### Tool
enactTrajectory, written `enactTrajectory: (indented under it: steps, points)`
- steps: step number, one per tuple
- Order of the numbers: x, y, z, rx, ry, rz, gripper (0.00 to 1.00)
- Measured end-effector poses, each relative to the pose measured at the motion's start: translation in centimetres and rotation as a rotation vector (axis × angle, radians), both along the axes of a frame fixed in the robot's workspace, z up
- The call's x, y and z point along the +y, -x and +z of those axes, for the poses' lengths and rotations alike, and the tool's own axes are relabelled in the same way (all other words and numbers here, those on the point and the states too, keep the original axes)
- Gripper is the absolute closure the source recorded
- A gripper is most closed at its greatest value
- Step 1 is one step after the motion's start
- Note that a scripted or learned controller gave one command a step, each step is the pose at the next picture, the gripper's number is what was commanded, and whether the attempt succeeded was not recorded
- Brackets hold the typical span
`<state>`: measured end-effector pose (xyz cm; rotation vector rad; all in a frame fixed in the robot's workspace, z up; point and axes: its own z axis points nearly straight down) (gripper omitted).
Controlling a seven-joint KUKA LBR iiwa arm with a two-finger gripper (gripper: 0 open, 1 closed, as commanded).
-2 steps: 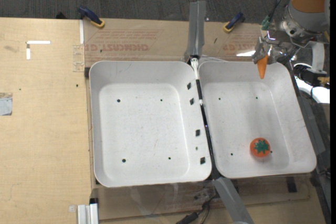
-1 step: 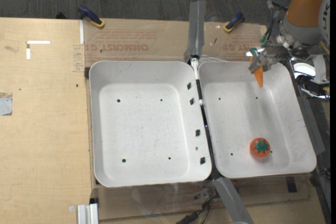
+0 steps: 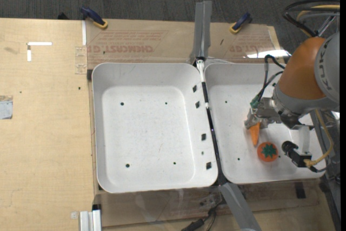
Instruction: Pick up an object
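An orange carrot-shaped toy [image 3: 254,135] lies in the right bin [image 3: 230,116], pointing toward the bin's front. Just to its lower right sits a round orange toy with a green top [image 3: 267,151]. My gripper [image 3: 255,119] reaches in from the right and hangs directly over the upper end of the carrot toy, which it partly hides. I cannot tell whether it touches the toy. The arm's orange band [image 3: 303,70] is above and to the right.
The left bin [image 3: 108,116] lies beside the right one, with a raised divider [image 3: 205,111] between them. Cables [image 3: 303,159] hang from the wrist over the right bin's front right corner. Cardboard and two clamps lie behind the bins.
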<state>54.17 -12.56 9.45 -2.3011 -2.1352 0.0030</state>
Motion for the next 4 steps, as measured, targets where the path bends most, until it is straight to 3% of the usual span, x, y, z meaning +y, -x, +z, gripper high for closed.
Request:
enactTrajectory:
  steps: [1,2,3,4]
  points:
    - [5.7,-6.4,9.7,-0.003,0.001,0.003,1.0]
    - [4.2,-5.0,21.0,-0.002,0.003,-0.105,1.0]
    - [-2.0,-11.6,10.8,0.0,0.003,-0.117,1.0]
    - [-1.7,-11.7,12.6,-0.004,0.003,0.095,1.0]
